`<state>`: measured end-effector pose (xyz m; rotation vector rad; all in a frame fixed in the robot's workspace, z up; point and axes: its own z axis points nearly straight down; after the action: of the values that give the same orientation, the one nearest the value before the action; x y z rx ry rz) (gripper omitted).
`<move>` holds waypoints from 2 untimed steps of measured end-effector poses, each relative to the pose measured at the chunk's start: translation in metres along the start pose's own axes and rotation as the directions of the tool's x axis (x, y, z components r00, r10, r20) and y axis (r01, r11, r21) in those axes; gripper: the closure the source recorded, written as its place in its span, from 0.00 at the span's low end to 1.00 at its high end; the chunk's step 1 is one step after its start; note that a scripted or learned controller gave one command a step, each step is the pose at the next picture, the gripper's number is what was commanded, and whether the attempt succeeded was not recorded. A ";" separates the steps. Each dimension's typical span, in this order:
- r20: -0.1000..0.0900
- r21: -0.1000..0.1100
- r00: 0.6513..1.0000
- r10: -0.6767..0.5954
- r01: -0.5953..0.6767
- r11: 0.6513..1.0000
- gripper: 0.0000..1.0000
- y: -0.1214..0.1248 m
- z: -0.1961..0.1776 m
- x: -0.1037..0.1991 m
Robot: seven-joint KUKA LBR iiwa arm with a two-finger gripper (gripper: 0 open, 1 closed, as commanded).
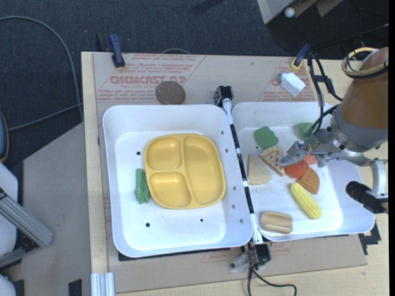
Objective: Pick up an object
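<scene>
My gripper (295,155) hangs low over the middle of the right bin (345,224), reaching in from the right. Directly under and beside it lies a red toy piece (297,168), partly covered by the gripper. An orange ridged piece (310,181) touches the red one on its lower right. To the gripper's left is a pizza slice (271,160) with a pale bread slice (258,170) beyond it. A yellow corn cob (306,201) and a hot dog bun (276,222) lie nearer the front. A green leafy piece (266,137) sits at the back.
The left bin (123,227) holds a yellow divided plate (184,169) and a green pod (142,185) beside it. Another green piece (305,129) lies behind the gripper. A brown disc (170,93) and a white block (292,83) rest on the bench behind the bins.
</scene>
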<state>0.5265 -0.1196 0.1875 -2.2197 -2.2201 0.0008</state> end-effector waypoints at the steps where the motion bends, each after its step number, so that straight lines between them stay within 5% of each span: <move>1: 0.007 -0.013 1.000 0.001 -0.001 1.000 0.00 -0.030 0.099 -0.042; 2: 0.011 -0.017 1.000 0.003 -0.003 1.000 1.00 -0.030 0.089 -0.043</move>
<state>0.4968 -0.1627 0.0989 -2.2373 -2.2306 -0.0066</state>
